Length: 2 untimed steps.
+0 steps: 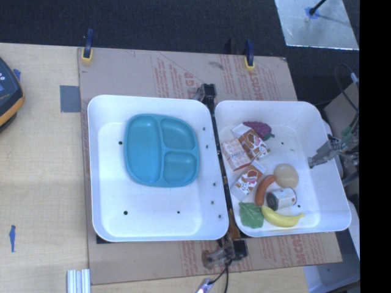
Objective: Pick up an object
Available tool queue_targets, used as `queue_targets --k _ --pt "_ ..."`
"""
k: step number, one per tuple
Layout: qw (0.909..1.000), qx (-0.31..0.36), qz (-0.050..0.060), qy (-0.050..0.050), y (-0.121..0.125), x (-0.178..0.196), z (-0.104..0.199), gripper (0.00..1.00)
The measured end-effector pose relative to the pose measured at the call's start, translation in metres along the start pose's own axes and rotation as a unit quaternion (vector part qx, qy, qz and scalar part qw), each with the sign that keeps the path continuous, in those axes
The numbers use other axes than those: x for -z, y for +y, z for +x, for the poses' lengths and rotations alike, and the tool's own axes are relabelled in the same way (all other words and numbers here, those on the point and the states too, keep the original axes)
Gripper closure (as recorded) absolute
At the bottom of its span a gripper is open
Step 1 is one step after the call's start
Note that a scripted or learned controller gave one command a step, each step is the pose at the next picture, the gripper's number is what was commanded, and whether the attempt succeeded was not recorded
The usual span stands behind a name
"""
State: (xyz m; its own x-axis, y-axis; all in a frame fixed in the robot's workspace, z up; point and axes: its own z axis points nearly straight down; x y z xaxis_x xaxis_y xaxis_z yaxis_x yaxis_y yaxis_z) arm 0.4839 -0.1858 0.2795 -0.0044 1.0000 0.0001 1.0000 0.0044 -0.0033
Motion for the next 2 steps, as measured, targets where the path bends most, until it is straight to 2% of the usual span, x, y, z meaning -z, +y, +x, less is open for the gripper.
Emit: queue_targets --k 1,2 --pt "1.0 0.0 0.0 0.0 -0.002 -0.178 0.047 0.0" --pt "1.0 0.001 0.0 0.0 0.055 -0.188 0.085 0.0"
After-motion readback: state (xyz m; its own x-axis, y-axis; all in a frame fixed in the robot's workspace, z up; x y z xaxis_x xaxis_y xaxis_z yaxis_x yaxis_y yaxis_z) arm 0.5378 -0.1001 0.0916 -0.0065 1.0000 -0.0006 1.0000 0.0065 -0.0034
